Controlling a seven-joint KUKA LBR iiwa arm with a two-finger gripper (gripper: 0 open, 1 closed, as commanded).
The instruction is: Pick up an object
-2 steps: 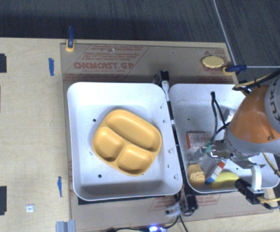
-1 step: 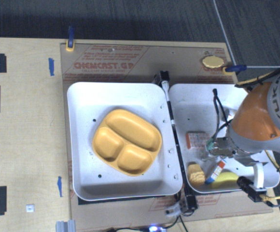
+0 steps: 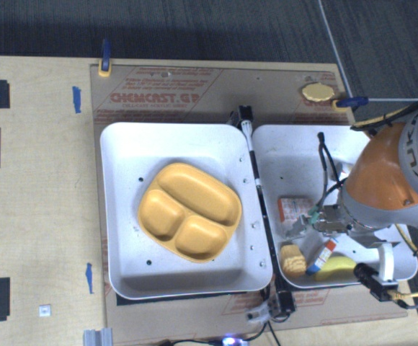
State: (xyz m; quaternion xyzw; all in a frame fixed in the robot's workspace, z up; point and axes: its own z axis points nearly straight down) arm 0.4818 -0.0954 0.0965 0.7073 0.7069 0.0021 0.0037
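A robotics lab or test cell is showing here, not a home or shop. A light wooden table [image 3: 36, 215] is standing on dark grey carpet [image 3: 194, 13] and carrying black and blue tape marks [image 3: 76, 99] for calibration. Two shallow white bins [image 3: 115, 193] are sitting side by side on a printed cardboard sheet [image 3: 166, 89], held by clamps [image 3: 105, 58]. A grey industrial arm with an orange band [image 3: 382, 175] is reaching in from the right, with cables [image 3: 324, 157] trailing along it.
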